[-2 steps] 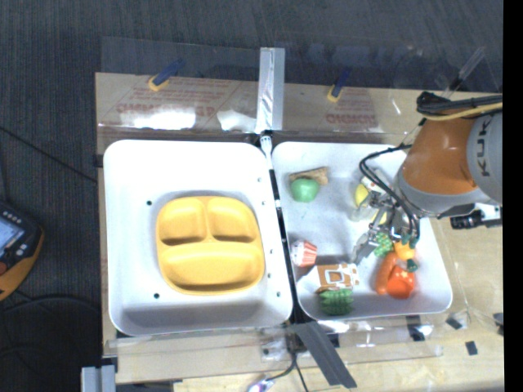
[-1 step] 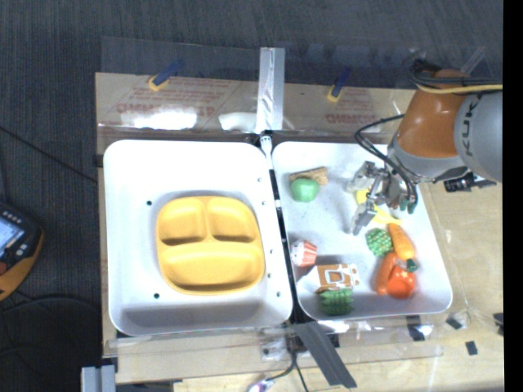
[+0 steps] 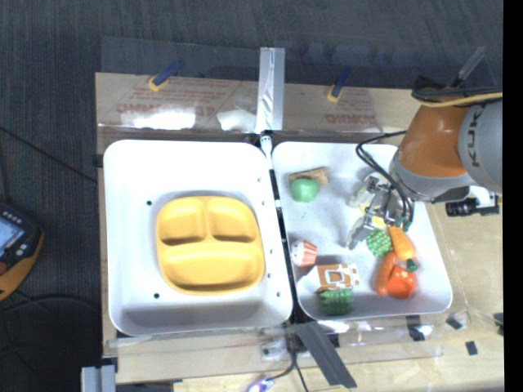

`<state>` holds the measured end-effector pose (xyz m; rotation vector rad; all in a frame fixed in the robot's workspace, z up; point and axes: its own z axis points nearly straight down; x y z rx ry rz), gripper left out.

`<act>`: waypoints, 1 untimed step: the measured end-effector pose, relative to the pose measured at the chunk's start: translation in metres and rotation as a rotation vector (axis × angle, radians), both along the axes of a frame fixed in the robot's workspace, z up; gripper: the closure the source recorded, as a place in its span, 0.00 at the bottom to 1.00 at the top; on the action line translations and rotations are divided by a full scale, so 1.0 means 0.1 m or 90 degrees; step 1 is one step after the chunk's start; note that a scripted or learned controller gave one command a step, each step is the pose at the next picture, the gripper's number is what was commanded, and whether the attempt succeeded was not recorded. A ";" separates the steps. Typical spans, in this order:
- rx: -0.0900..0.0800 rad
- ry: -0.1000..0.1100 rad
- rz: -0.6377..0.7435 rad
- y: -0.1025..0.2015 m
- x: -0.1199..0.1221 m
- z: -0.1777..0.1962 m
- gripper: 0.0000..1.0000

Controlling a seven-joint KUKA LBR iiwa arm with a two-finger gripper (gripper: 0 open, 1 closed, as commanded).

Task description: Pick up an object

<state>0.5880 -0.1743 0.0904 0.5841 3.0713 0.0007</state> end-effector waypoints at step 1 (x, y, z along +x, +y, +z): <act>-0.002 0.003 0.121 -0.27 0.37 -0.01 0.00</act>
